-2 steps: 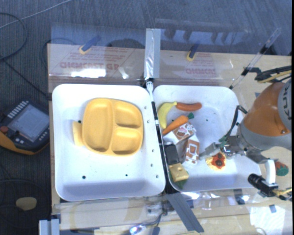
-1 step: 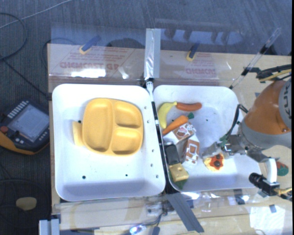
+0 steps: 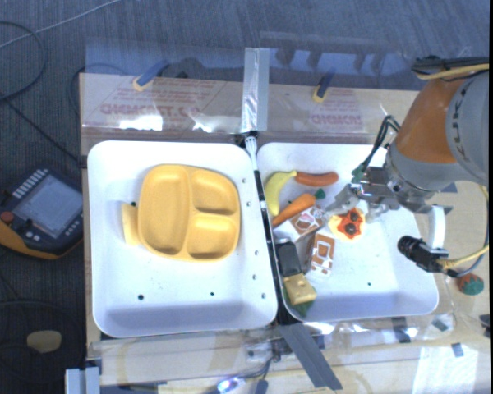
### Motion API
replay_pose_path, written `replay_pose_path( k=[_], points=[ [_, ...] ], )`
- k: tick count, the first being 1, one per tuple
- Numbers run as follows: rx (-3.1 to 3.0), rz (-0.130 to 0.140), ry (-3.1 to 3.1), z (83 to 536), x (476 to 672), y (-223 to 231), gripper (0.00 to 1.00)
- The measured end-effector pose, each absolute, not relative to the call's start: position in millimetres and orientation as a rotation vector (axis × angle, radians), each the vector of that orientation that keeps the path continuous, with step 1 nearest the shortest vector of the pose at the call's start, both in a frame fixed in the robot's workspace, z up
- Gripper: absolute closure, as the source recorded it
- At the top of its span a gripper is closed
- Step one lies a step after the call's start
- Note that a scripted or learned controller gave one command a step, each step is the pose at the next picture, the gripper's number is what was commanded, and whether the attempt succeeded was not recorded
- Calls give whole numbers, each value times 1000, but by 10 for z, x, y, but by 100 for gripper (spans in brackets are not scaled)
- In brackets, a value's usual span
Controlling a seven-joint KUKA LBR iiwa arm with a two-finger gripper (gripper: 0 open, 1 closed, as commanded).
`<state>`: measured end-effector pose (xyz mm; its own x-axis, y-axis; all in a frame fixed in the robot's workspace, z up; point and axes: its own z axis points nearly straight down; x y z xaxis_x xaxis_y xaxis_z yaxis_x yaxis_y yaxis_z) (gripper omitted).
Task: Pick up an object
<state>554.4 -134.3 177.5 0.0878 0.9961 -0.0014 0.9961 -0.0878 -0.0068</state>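
Nothing lifted yet — the end effector (image 3: 351, 208) hangs low over the right bin's (image 3: 394, 290) toys; its grip state I cannot tell.

Toys (image 3: 308, 220) crowd the right bin's (image 3: 394, 294) left half; its right floor lies open.

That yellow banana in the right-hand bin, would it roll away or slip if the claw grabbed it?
The banana looks like smooth toy plastic, so it is probably light, stiff and a bit slippery. Its curve should stop it rolling far. It leans against the bin's wall beside a carrot, so a push would likely jam it.
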Motion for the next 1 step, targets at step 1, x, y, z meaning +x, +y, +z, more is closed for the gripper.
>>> replay_pose_path(
  k=[1],
  points=[
    [-2287, 11, -2151, 2231, 6205, -903, 100]
  ],
)
